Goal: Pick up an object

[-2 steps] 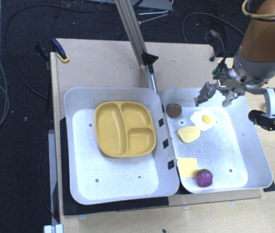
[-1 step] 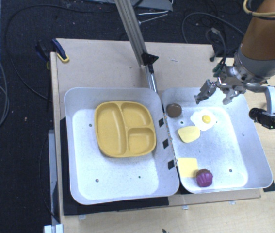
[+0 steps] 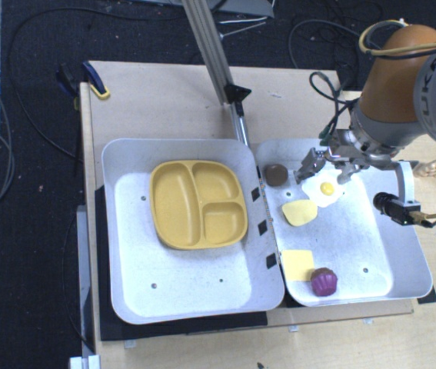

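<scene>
Currently my gripper [image 3: 327, 169] hangs over the right bin [image 3: 371, 237], just above the fried egg [image 3: 326, 191]; finger spacing cannot be told. Nearby lie a brown piece [image 3: 276, 175], 2 yellow pieces and a purple piece [image 3: 324, 281].

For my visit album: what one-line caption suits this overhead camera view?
Robot arm's tool hovers over a toy fried egg in the right bin; a yellow divided tray sits in the left bin.

2 bins [image 3: 125, 206], 1 yellow tray [image 3: 199, 204], 5 toy foods [image 3: 300, 213].
</scene>
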Controlling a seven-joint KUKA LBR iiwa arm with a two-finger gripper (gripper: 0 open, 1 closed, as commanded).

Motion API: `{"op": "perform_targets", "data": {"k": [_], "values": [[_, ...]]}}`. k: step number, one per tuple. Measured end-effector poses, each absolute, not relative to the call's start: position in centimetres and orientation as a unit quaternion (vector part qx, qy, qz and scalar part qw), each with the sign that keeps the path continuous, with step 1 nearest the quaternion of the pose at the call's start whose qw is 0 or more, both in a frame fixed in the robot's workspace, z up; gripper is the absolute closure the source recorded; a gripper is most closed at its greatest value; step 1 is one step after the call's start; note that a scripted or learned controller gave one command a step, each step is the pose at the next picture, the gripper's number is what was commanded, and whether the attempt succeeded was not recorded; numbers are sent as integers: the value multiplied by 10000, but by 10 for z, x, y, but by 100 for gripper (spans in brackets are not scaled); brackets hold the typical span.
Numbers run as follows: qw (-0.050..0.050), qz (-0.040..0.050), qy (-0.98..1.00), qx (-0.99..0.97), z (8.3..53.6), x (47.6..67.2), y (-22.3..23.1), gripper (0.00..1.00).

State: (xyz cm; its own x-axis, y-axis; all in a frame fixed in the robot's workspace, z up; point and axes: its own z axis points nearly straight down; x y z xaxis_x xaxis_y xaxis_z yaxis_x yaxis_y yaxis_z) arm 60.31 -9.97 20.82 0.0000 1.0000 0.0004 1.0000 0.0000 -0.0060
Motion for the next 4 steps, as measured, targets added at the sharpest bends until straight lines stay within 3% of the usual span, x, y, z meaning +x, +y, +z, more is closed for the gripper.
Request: {"op": "perform_targets", "data": {"k": [2,3,4], "values": [[11,11,-7070,-7072,98,609,-91,0],[-4,0,-7067,-7075,111,610,-91,100],[-20,-14,-7072,-7070,174,610,-95,100]]}}
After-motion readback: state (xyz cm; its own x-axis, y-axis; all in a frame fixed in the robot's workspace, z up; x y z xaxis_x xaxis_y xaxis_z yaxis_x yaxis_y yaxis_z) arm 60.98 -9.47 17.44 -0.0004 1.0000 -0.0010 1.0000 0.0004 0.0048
